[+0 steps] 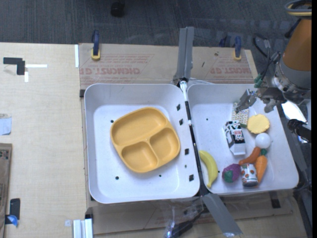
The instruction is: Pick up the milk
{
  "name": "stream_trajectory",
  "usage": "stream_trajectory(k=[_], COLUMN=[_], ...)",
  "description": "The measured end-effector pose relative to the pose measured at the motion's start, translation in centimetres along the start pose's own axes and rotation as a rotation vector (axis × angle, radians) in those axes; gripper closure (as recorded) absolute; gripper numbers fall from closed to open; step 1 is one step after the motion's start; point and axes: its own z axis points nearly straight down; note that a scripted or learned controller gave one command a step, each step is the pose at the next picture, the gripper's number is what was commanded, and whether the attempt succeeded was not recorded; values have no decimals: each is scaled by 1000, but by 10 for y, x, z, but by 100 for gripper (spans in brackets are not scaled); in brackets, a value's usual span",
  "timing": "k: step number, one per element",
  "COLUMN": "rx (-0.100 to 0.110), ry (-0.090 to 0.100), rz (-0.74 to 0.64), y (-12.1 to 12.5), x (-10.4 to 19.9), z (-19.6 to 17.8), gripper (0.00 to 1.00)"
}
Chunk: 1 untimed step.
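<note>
Milk (pixel 234 134), a small carton with black and white cow markings, lies in the right bin (pixel 208 108), just left of a yellow piece (pixel 258 124) and a white ball (pixel 262 141), with two carrots (pixel 257 162), a can (pixel 250 175), a purple item (pixel 231 173) and a banana (pixel 210 167) nearer the front. Claw (pixel 256 97) hangs over the bin's back right part, fingers spread and pinching nothing, near the carton but apart from it. The left bin (pixel 99 148) holds a yellow divided plate (pixel 144 139).

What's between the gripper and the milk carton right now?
Nothing visible. The gripper hovers at the right bin's far side; the milk lies just nearer the camera, a waffle beside that line and yellow food to its right.
</note>
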Motion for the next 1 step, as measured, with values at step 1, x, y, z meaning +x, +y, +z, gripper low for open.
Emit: stream_trajectory(k=[1], rx=[-4], ry=[0], rz=[-25], y=[-4], x=[-9], z=[161], gripper=[0])
